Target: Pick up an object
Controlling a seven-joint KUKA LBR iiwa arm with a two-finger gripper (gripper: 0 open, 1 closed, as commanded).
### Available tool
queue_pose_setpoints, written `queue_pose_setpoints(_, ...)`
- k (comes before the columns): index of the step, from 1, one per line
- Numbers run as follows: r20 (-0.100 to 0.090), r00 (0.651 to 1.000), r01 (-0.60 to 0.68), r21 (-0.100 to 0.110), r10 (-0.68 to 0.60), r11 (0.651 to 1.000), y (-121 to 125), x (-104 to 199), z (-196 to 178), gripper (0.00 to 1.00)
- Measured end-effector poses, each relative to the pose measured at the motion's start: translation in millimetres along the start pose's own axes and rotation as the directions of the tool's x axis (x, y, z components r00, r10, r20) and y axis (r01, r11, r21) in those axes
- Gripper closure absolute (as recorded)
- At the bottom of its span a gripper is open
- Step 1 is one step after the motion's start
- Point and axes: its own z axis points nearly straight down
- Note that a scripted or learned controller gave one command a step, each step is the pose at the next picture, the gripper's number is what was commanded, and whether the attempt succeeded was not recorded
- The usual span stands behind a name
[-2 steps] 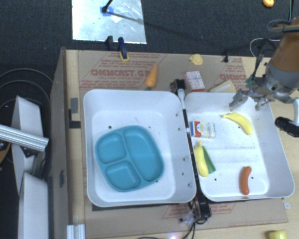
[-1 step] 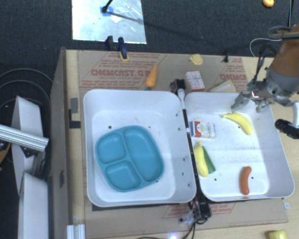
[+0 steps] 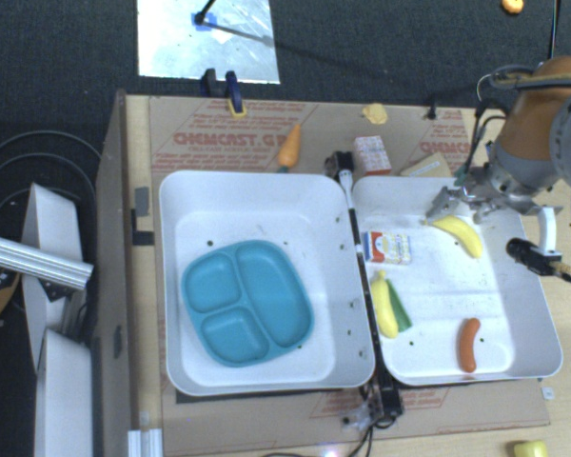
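Here, curved yellow banana [image 3: 460, 234], brown-tipped, just under gripper [image 3: 454, 203]

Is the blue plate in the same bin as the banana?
No: the blue plate lies in the left bin, while the banana lies in the right bin.

From where I stand the arm [image 3: 552, 127] is a bulky rounded grey casing with 1 broad orange band [image 3: 542, 93] near the wrist; dark cables loop over its top (2 at least), and the gripper [image 3: 466, 201] is a small cluster of silvery metal parts
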Motion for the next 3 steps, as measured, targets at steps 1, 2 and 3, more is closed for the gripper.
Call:
queue_pose_setpoints(1, 0.001, 1.000, -0.003, 0.000, 0.003, 1.000, -6, -1, -1, 0.00)
queue_pose_setpoints(2, -0.001, 1.000, 0.000, -0.003, 0.000, 1.000, 5, 10, -8, 0.00)
queue_pose_setpoints(3, 0.001, 1.000, -0.004, -0.003, 0.004, 1.000, 7, -7, 7, 0.00)
